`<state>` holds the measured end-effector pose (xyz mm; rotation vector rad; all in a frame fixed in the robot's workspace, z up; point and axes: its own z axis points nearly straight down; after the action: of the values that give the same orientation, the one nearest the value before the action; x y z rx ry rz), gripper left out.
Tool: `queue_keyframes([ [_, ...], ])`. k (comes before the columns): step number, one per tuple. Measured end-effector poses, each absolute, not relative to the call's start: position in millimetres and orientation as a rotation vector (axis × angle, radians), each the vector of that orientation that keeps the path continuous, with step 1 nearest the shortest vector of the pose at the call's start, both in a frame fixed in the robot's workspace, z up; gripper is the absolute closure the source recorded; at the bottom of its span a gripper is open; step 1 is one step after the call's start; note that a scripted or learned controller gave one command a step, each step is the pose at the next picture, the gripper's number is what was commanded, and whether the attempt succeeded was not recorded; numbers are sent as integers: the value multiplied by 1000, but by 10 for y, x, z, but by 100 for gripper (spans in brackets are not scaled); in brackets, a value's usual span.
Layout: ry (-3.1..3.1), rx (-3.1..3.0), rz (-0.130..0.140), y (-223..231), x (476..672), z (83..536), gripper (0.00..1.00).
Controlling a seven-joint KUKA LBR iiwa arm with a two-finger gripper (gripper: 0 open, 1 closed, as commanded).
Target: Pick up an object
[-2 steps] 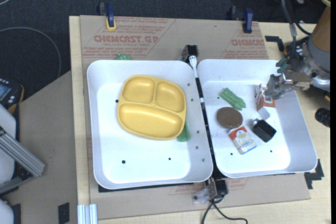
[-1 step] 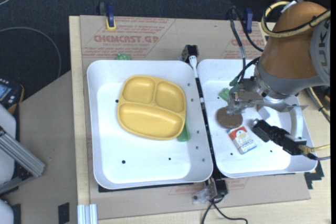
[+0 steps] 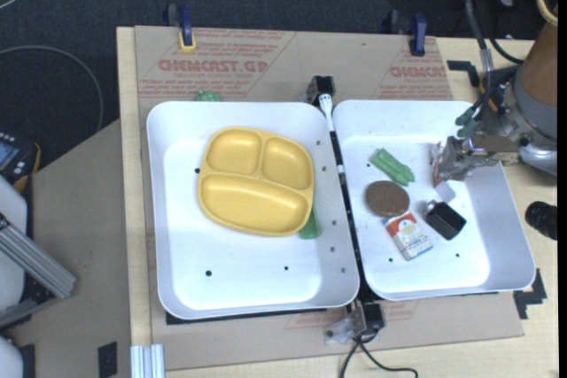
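The right bin holds a green pod-shaped piece, a brown round disc, a small red-and-white carton and a black block. My gripper hangs over the upper right part of this bin, above and slightly right of the black block. It is apart from the objects, and nothing shows between its fingers.
In the left bin lies a yellow divided plate, with a green item peeking out under its right edge. The arm's grey and orange body comes in from the right. Blue clamps stand at the board's back edge.
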<state>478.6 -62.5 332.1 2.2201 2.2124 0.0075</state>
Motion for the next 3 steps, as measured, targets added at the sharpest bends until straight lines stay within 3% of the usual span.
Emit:
queue_keyframes([
  [1, 2216, 2232, -6, -1442, 5031, 1705, 100],
  [2, 2232, 2219, 1, -748, 4784, 1885, 100],
  [3, 2233, 2208, 7, 338, 5051, 2094, 100],
])
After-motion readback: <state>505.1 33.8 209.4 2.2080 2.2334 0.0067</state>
